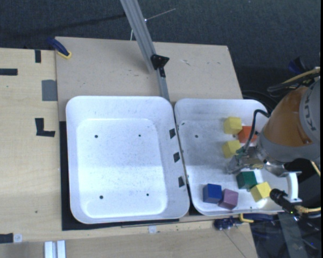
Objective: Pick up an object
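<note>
**Camera view: arm low over the blocks in the right bin, no pick confirmed**

Camera view, read from the left: a pale wooden bench with dark tape marks, then the left bin, a shallow white tray with a speckled floor. A grey metal strut slants down from the top and ends at a black clamp near the seam where the two bins meet.

The right bin holds all the candidates. Near its front edge sit a blue block and, touching it, a purple block. Further right lie a green block and a yellow block just beside it. Toward the back are another yellow block, an orange block partly hidden by the arm, and a third yellow block.

The gripper hangs between that third yellow block and the green one. Its fingertips merge with cables and shadow, so I cannot tell whether they are parted or closed, and no block is visibly caught.

I judge this to be the reach-and-descend step, with the grasp unproven. Next it would need to centre on one block, likely the green or the nearby yellow, close, then lift straight up. The crowding makes a nudge or a slip likely.

Beyond the bench, the floor is dark carpet.
</note>
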Controlling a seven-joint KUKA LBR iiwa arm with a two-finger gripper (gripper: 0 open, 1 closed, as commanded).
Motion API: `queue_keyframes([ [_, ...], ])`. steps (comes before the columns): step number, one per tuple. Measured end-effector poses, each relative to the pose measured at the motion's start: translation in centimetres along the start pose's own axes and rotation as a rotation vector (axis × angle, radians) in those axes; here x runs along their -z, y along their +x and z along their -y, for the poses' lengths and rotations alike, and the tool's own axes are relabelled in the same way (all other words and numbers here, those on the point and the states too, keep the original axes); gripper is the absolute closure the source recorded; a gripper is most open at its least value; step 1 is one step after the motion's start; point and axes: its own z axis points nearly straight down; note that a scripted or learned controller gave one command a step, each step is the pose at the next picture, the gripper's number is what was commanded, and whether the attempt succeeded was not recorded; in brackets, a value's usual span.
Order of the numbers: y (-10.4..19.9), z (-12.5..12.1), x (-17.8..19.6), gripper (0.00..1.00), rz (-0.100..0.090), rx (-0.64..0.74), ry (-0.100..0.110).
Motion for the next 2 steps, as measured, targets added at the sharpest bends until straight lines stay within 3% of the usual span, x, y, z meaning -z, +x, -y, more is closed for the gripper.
queue_keyframes([
  [2,-0.1,-1.0,11.7,1.00,0.003,0.000,-0.006],
])
